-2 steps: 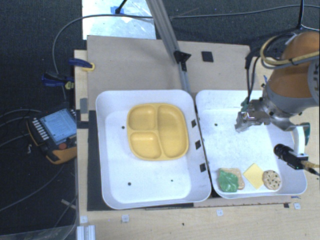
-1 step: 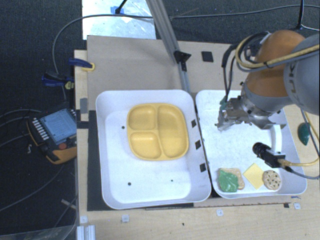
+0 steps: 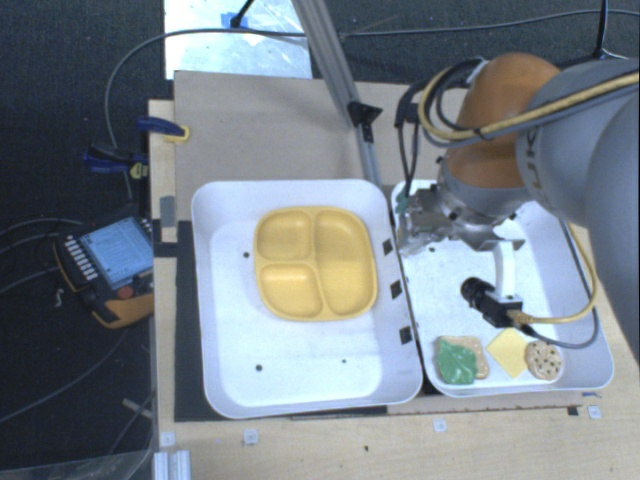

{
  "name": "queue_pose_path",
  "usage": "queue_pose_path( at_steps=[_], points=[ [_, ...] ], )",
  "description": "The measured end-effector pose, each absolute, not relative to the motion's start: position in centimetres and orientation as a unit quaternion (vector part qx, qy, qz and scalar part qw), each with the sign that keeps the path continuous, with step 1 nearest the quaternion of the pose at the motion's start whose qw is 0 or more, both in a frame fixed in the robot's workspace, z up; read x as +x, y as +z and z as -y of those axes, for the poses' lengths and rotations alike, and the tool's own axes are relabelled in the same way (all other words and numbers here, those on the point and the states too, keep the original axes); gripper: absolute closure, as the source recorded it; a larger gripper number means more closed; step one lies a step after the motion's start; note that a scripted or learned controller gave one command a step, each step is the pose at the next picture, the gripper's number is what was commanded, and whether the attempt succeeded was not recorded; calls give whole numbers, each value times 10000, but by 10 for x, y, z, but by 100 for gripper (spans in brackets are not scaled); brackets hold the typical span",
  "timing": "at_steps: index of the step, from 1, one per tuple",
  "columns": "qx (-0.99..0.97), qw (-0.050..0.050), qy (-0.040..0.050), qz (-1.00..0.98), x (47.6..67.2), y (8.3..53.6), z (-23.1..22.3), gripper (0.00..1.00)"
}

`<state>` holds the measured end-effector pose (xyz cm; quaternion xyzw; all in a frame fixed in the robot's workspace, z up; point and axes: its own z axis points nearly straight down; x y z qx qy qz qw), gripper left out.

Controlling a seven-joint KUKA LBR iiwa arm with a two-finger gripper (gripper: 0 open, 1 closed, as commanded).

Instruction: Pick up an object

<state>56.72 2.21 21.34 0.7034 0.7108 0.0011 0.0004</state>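
Three toy foods lie along the near edge of the right bin (image 3: 590,368): a green leafy piece on toast (image 3: 459,359), a yellow cheese slice (image 3: 509,351) and a round cracker (image 3: 543,361). My gripper (image 3: 412,226) hangs at the far left corner of that bin, close to the wall shared with the left bin. It is well back from the foods and apart from them. The wrist housing hides most of the gripper.
The left bin (image 3: 230,368) holds a yellow divided plate (image 3: 315,263). A black cylindrical fitting with a yellow cable (image 3: 487,301) sits over the right bin's middle. A metal pole (image 3: 335,58) slants in at the back. A handheld pendant (image 3: 110,263) lies left of the bench.
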Motion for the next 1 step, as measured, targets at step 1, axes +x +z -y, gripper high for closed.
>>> queue_pose_path(
  at_steps=[1],
  points=[
    [7033, 6, 25, -7109, 588, 226, -73, 100]
  ],
)
